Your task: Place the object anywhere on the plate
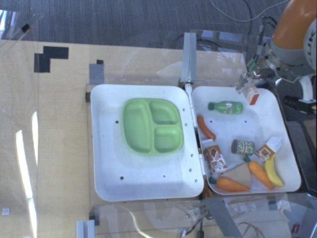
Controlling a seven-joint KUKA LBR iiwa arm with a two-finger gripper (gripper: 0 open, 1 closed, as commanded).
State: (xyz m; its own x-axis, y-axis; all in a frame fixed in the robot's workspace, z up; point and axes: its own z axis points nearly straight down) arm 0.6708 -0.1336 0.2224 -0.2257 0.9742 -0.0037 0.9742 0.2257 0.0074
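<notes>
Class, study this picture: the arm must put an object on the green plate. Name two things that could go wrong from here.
1. The pincer sits at the right bin's far rim by a small carton; a grasp there may slip.
2. The plate lies in the other bin, so a loosely held object might drop crossing the divider.

Bright even overhead light, soft focus, left-side glare

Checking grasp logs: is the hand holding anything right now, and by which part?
Cannot be told. The hand sits over the right bin's far edge, right by a small orange-and-white carton, but the view doesn't show whether the carton is gripped.
</notes>
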